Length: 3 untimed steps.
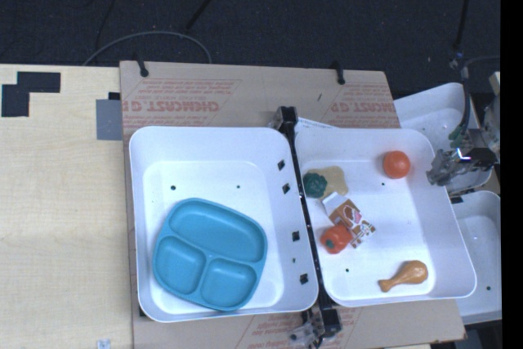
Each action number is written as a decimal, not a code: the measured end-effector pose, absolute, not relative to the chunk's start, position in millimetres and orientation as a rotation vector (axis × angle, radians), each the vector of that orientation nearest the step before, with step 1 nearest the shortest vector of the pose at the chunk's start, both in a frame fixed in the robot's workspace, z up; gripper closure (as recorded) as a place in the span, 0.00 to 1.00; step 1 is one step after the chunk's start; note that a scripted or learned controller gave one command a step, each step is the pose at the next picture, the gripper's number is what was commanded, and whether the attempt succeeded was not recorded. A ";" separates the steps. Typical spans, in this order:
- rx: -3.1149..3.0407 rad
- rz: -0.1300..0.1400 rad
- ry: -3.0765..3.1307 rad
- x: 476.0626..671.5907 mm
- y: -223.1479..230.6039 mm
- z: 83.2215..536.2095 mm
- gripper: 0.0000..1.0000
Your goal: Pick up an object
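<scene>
At the lower right of the frame a chicken leg toy lies in the right bin with its long axis running left-right; above it, mid-bin, are a red tomato and a small carton. Farther up, the orange ball is the closest thing to the tool — just left of it, across the bin's right rim. Whether the tool is apart or together I cannot tell.

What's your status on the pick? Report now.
Gripper at right bin's right rim, nothing seen in it. Orange ball nearest, untouched. Drumstick and red toy lie apart; path looks clear.
</scene>
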State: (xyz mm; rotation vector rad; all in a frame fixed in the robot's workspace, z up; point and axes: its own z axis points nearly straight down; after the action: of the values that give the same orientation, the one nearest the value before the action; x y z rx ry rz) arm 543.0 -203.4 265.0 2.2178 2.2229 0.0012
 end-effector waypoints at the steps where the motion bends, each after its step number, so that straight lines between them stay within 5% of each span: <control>1: 2.219 -0.001 2.228 544.5 -155.8 265.5 1.00; 3: 2.222 -0.003 2.228 528.0 -56.6 253.5 1.00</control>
State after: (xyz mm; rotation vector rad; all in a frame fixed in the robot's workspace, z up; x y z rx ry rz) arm 528.0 -56.6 253.5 2.2216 2.2285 -0.0033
